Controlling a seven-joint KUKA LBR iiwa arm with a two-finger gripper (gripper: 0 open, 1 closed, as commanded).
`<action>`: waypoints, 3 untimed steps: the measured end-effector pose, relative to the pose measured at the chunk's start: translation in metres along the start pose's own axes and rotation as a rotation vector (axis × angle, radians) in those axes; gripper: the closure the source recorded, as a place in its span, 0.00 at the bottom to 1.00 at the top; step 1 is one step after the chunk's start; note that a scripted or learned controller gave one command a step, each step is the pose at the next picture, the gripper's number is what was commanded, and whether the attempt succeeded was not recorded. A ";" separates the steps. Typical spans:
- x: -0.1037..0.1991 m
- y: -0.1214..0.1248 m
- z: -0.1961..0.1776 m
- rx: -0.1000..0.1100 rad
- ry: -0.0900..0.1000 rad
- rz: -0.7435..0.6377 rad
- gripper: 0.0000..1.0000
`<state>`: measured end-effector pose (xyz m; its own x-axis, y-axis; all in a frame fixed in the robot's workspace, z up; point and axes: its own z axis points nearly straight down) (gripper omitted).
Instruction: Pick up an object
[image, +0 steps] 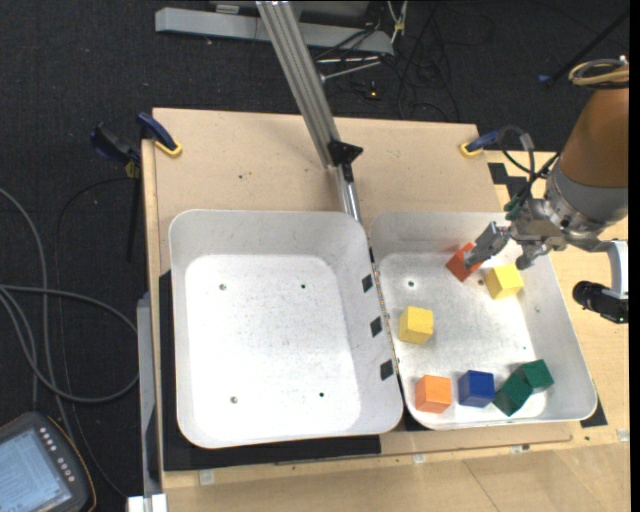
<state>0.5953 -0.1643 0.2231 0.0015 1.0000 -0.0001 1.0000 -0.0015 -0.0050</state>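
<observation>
**Gripper low over the far side of the right bin, among scattered blocks**

Dark floor strewn with black cables surrounds a light wooden bench (300, 160) that carries two shallow white bins side by side. Taking the right bin (570, 360) as the landmark: the left bin (270, 330) lies touching its left edge, with small black clips along the seam between them. A metal pole (310, 95) slants down from the top of the picture to the far end of that seam. Blue-and-yellow clamps (160, 135) grip the bench's far corners, beyond the bin.

Inside the right bin lie several blocks. A red-orange block (461, 263) sits near its far wall, and a yellow block (503, 281) rests just beside it toward the right. Another yellow cube (416, 325) lies near the bin's left-centre. Along the near wall stand an orange cube (433, 393), a blue cube (477, 388) just beside it, and two green blocks (525, 386) touching each other toward the near right corner.

The grey arm with its orange band enters over the bin's far right rim. The gripper (510, 250) hangs just above the red-orange and yellow blocks; its fingers look spread, one toward each block, with nothing seen between them.
</observation>
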 end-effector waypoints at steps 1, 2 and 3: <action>0.004 -0.007 0.061 0.002 0.001 -0.001 0.00; -0.001 -0.012 0.123 0.000 0.001 0.000 0.00; -0.002 -0.010 0.108 -0.007 -0.001 0.000 1.00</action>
<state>0.5850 -0.1661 0.1149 0.0017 1.0000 -0.0012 1.0000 -0.0017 0.0019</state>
